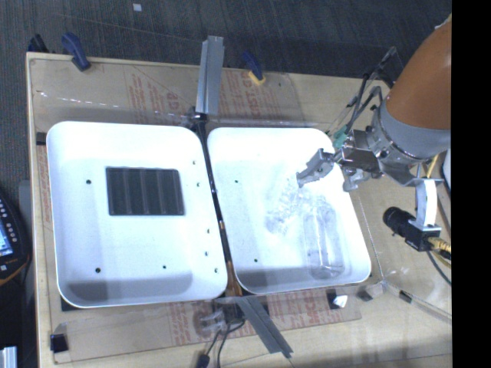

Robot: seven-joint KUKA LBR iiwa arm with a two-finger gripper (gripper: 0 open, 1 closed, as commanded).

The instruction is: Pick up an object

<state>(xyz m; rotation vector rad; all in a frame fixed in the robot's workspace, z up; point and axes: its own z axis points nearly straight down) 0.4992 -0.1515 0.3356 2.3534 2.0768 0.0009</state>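
A pale counter (115,83) carries two shallow white bins side by side. The left bin (77,152) holds a dark ridged block (144,192), lying flat a little far of the bin's middle, apart from every wall.

The right bin (245,251) holds see-through things that are hard to pick out against the white floor. A clear bottle (324,240) lies on its side in the near right part, its length running from far to near and its near end close to the near wall. Just left of it, toward the middle of the bin, sits a clear crumpled piece (282,205), which shows up mostly as faint glints and edges. Its outline is uncertain, and I cannot tell whether it touches the bottle or only lies beside it.

The arm (418,83), grey with an orange band, reaches in from the right and is cut off by the edge of the view. Its claw (308,171) hangs over the far right part of the right bin, pointing left and slightly near, just far of the clear things. Nothing can be seen in its grasp. From this angle I cannot tell whether the claw is apart or together, nor whether its tip touches the crumpled piece below.

Two blue clamps (77,54) grip the far edge of the counter, and a grey metal bar (209,73) stands at the far end of the gap between the bins
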